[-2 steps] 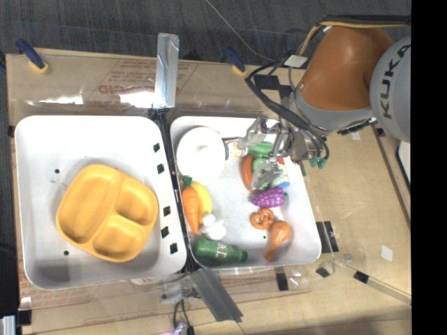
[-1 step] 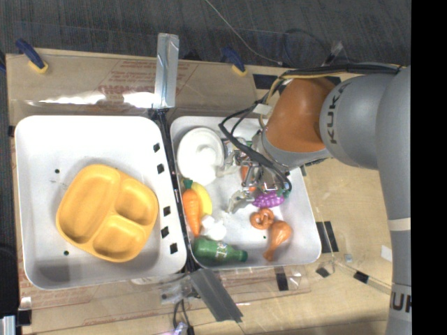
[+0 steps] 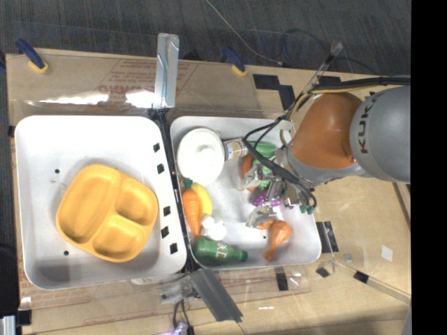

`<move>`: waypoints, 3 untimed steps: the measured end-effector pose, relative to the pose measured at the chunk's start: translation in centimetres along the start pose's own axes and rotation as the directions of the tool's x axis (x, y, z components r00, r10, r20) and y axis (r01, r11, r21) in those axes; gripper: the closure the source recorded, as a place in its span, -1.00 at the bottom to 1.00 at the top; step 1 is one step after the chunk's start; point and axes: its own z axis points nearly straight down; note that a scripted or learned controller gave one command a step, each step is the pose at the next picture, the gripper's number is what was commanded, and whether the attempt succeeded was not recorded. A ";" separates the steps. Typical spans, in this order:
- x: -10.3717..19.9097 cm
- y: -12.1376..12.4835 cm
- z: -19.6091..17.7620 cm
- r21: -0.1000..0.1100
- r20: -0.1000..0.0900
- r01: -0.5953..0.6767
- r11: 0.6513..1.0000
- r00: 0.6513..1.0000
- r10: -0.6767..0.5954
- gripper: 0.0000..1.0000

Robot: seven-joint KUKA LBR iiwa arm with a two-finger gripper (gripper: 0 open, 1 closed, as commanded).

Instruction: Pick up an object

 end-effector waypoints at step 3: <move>-0.3 2.3 1.1 -0.001 -0.003 -0.215 0.977 0.977 0.215 -1.00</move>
